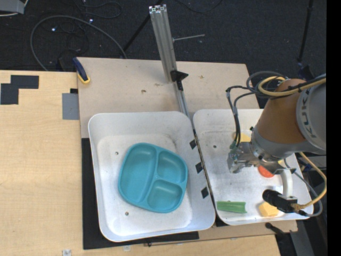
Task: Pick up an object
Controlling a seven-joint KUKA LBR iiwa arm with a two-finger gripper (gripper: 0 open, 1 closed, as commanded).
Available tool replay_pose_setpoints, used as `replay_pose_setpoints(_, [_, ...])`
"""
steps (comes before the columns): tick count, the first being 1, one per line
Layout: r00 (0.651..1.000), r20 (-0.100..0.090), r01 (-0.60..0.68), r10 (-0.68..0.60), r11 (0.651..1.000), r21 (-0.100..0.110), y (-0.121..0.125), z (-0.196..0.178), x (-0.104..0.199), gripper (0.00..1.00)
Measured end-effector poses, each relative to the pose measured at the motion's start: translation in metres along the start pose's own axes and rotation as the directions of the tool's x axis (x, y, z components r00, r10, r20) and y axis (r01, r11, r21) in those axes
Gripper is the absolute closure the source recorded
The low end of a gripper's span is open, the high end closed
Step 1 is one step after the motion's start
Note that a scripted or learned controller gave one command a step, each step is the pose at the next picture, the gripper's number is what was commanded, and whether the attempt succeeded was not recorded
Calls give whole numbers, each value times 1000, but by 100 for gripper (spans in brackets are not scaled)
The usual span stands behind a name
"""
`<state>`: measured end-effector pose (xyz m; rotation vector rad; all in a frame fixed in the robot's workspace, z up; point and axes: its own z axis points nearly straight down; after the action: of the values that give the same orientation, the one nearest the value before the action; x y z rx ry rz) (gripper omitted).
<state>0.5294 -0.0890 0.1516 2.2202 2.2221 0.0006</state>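
Divided plate (153, 177) sits in left bin (106, 143). Bar (230, 207) lies in right bin (218, 137) (front edge), wedge (269, 210) beside it.

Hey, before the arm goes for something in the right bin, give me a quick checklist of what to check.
1. Position of gripper over right bin: ok.
2. Whether gripper carries anything: cannot tell.
3. Target green block lies clear of the gripper, near the bin's front wall: ok.
4. View of orange object: not ok, arm covers part.
5. Stray blue divided plate stays in left bin, out of the way: ok.
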Motion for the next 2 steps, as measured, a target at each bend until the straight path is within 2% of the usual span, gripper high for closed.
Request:
replay_pose_setpoints(1, [1000,0,1,-1,1000,-2,11,-53,3,100])
replay_pose_setpoints(2, [1000,1,0,0,1000,-3,6,-111,-6,100])
